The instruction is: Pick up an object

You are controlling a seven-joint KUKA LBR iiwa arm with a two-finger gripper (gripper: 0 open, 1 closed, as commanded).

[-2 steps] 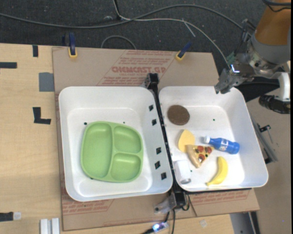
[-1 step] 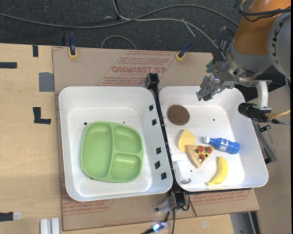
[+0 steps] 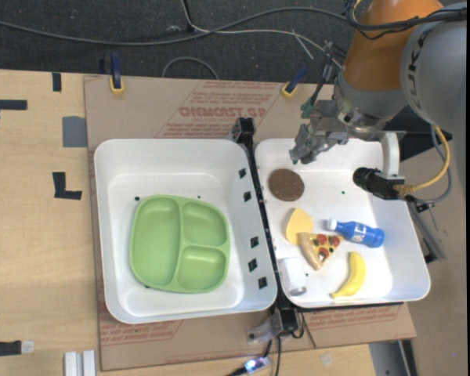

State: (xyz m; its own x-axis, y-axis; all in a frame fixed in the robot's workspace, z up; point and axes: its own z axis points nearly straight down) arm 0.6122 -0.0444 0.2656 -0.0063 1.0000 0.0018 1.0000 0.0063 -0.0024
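Two white bins (image 3: 106, 159) sit on cardboard (image 3: 180, 108) atop a wooden bench (image 3: 31, 233); the grey arm's gripper (image 3: 304, 153) hovers, finger state unclear, just above a brown cookie (image 3: 286, 184).

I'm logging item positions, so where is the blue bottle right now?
The blue bottle lies on its side in the right bin, toward that bin's right side, just right of the pizza slice and above the banana.
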